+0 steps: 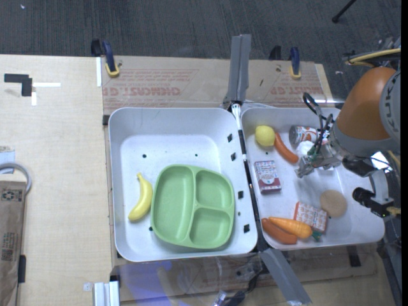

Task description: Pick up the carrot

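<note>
A pale wooden tabletop (pixel 51 139) bears two white bins; the left bin (pixel 121 145) holds a banana (pixel 141 197) and a green divided plate (pixel 193 205). In the right bin (pixel 363 234), one carrot (pixel 285 148) lies beside a lemon (pixel 265 136), just left of the gripper (pixel 307 166), while another carrot (pixel 290 225) rests near the front wall. Whether the gripper is spread or closed cannot be told.

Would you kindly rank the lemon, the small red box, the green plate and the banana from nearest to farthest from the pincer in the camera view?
From the pincer in the right bin:
1. Lemon, left of it, at the right bin's far-left corner; the small red box, also left, is too close to call.
2. Green plate, in the left bin.
3. Banana, at the plate's left side.
</note>
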Controlling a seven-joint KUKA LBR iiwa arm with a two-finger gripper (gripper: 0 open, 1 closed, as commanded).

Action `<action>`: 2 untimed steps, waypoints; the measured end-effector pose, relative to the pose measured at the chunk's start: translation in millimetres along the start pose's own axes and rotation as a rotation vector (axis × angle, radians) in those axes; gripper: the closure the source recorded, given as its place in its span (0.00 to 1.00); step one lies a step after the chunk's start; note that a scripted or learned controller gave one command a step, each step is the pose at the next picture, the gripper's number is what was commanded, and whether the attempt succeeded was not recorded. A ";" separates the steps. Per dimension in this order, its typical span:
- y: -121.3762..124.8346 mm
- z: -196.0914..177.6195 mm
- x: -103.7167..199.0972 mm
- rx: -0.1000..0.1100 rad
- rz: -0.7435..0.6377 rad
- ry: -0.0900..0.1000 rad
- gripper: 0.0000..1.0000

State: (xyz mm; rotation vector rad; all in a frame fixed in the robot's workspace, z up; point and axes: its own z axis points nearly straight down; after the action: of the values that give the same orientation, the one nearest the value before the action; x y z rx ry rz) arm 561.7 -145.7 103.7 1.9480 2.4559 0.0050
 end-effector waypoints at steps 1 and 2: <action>-1.8 -106.6 -2.7 0.009 0.221 0.001 1.00; -64.0 -175.3 -60.4 0.008 0.114 0.001 1.00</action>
State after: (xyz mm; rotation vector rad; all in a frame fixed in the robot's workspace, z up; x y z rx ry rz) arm 511.8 -218.8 278.7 2.0891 2.3453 -0.0027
